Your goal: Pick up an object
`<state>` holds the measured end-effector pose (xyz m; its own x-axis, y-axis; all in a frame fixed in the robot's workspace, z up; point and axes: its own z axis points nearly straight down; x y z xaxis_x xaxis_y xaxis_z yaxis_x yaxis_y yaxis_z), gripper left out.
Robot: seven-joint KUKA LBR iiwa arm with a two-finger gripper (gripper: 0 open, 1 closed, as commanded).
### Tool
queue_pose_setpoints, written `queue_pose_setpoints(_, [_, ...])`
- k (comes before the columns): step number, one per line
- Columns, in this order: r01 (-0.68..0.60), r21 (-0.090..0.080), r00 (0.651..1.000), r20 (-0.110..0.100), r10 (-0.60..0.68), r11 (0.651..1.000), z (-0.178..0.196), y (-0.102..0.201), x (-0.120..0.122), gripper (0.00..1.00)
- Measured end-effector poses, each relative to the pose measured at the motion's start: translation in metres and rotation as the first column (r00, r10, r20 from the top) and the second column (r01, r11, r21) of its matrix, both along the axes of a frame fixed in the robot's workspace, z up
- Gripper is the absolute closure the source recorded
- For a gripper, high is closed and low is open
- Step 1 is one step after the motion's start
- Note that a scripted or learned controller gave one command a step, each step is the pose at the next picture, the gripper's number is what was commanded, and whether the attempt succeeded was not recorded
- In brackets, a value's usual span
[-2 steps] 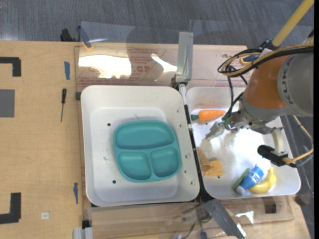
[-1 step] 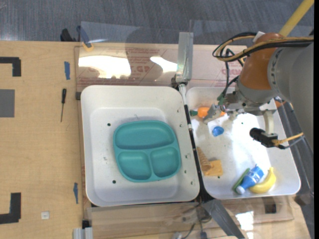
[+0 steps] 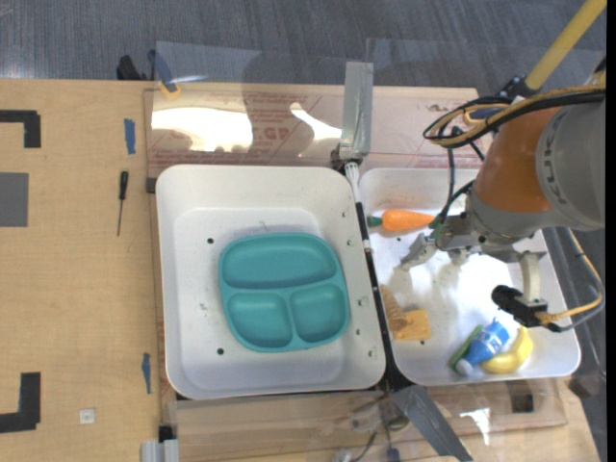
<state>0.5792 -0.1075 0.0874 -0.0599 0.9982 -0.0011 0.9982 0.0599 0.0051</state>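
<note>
Wooden bench carrying two white bins: left bin holds a teal divided plate; right bin holds a carrot near its far edge, with the pincer just beside it, fingers spread, pinching nothing.

robot lab: plywood bench, cables.

Grey arm, orange band, black cables
</note>
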Motion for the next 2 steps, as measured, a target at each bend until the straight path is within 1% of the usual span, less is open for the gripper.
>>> queue_pose_setpoints(1, [0.032, -0.001, 0.999, -0.028, -0.032, 0.999, -0.002, 0.004, 0.076, 0.0])
queue_pose_setpoints(2, [0.03, 0.0, 0.999, -0.028, -0.03, 1.0, 0.009, 0.005, 0.077, 1.0])
